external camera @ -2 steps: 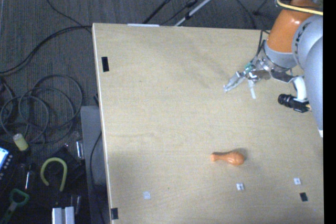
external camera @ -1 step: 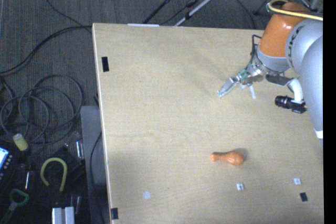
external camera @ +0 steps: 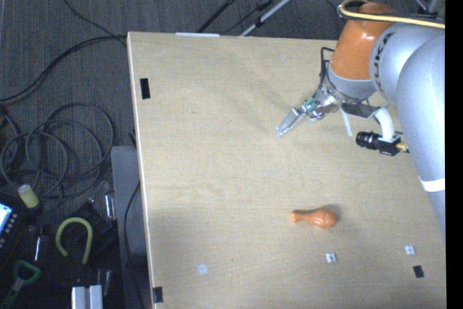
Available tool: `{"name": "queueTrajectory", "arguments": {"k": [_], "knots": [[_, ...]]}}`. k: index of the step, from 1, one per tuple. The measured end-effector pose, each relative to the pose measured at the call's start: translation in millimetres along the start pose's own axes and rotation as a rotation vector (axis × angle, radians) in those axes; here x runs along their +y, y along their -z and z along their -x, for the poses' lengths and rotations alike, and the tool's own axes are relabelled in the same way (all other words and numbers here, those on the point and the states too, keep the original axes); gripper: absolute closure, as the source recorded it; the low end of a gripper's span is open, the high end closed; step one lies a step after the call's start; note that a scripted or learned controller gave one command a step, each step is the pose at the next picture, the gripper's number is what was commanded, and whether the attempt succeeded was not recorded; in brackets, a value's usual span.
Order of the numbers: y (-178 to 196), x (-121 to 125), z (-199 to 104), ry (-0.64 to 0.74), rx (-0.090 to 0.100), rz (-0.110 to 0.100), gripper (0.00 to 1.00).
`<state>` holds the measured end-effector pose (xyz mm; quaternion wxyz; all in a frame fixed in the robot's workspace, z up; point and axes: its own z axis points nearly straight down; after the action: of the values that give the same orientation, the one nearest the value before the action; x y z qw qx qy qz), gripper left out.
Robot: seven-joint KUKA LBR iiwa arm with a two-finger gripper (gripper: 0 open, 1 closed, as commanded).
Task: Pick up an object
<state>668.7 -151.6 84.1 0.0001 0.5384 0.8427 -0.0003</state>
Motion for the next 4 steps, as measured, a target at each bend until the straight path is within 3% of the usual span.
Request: {"name": "queueTrajectory", "arguments": {"k": [1, 2, 3, 4], "knots": [[9, 1, -1, 0.0, 0.001, 0.002, 1.0], [164, 12, -24, 0.0, 0.0, 0.002, 1.0], [99, 8, -73, -0.095, 0.002, -0.001, 1.0], [108, 9, -74, -0.095, 0.003, 0.0, 1.0]]}}
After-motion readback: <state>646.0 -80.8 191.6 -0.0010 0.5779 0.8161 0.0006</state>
